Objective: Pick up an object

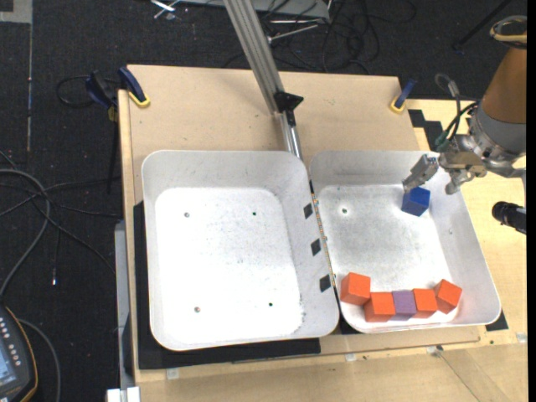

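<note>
Camera view, from above the bench at a slant: two shallow white plastic bins sit side by side on a tan wooden board. The grey arm with its orange band [511, 90] enters from the right edge and ends in a two-finger metal gripper [437, 174] poised over the far right part of the right-hand bin [377, 174]. The fingers are spread apart, one finger [420, 172] slanting down toward the left, the other [459, 179] toward the right, with nothing clasped between them. A small blue cube [415, 200] lies on the bin floor just below the left finger, close to its tip; whether they touch cannot be told. The cube is turned so that one corner points toward the near edge of the bin; it has no evident long axis. Along the near wall of the same bin rests a row of small blocks: four orange cubes [357, 288] and one purple cube [404, 302], set close together. The left-hand bin [159, 174] shows a speckled white floor.
</note>
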You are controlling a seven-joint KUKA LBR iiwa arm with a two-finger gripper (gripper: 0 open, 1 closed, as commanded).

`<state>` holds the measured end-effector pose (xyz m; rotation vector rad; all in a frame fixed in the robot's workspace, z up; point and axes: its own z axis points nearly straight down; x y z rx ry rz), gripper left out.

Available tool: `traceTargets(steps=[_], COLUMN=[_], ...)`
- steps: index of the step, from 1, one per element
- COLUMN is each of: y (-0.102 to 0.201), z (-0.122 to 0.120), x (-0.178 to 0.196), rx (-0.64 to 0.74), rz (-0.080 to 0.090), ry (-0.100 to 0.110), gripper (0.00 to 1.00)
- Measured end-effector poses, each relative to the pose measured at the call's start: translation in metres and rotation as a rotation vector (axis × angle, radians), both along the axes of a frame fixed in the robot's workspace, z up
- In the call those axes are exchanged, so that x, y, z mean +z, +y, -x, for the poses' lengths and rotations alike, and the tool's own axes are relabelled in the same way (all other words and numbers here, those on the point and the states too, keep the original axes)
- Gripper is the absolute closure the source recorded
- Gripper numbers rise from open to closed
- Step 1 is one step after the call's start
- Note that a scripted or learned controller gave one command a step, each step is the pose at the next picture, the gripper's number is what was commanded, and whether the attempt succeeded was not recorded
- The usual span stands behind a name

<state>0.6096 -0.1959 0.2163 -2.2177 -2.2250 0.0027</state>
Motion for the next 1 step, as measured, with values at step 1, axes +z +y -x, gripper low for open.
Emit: traceTargets(steps=[1], y=[-0.0182], z=[-0.0064], x=[-0.0991], rx=[-0.004], rz=[-0.001], ry=[0.006], gripper=[0.00])
